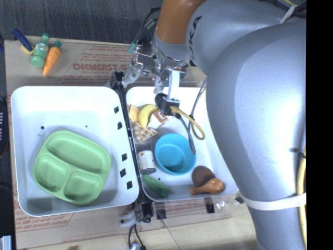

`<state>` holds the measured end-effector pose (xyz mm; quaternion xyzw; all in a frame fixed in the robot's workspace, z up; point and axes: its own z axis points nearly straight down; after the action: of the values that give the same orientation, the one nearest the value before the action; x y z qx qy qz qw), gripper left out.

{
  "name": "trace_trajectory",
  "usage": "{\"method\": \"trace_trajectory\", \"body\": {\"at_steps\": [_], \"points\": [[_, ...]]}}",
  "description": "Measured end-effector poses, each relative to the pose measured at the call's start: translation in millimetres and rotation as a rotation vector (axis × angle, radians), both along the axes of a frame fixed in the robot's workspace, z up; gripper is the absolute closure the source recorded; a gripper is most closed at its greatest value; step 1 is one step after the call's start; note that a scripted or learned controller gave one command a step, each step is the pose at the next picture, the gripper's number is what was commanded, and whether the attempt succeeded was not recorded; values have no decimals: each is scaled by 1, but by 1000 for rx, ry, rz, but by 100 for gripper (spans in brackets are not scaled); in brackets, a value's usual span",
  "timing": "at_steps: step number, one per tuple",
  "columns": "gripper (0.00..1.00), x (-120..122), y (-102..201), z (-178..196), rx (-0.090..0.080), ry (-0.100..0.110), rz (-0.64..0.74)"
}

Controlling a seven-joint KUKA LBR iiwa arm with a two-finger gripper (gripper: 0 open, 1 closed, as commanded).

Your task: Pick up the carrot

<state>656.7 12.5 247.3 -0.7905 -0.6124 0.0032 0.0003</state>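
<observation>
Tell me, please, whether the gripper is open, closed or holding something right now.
Gripper: cannot be told; it hangs over the right bin's far end, apart from the carrot on the bench.

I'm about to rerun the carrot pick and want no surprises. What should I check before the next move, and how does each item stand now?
1. Carrot found: ok. The carrot lies on the cardboard beyond the left bin, outside both bins.
2. Carrot clear of neighbours: not ok. A green bottle lies right beside it.
3. Gripper above carrot: not ok. The gripper is over the right bin.
4. Way across left bin: ok. A low green plate lies there.
5. Gripper free of load: cannot tell.
</observation>
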Motion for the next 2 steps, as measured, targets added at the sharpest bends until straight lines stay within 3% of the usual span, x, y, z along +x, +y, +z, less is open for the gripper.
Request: {"method": "trace_trajectory", "body": {"at_steps": [1, 2], "points": [[0, -22, -33, -57, 0, 6, -176], [0, -84, -55, -56, -2, 6, -146]]}}
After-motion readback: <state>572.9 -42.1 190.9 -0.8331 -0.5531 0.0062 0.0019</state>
